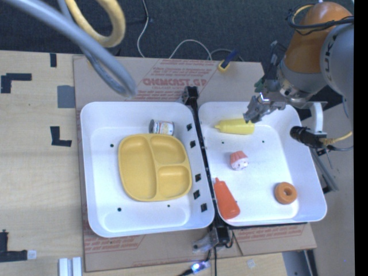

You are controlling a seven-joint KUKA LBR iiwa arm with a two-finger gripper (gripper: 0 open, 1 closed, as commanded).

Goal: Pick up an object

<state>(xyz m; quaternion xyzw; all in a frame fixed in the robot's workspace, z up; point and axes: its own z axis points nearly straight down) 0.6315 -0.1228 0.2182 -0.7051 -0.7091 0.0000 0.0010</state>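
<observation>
In the right bin (299,211) a yellow, bottle-shaped object (234,127) lies on its side near the back wall. My gripper (253,112) hangs just above and to the right of its right end, pointing down at it, and nothing shows in its grasp. A small pink and white object (238,160) sits in the middle of the bin. An orange-red bottle (226,199) lies along the left wall at the front. A brown doughnut (285,193) rests at the front right.
The left bin (92,154) holds a yellow divided plate (155,167) and a small tin can (161,127) behind it. A black divider (198,154) runs between the bins. Cables and a yellow hose (109,16) lie beyond the bench's back edge.
</observation>
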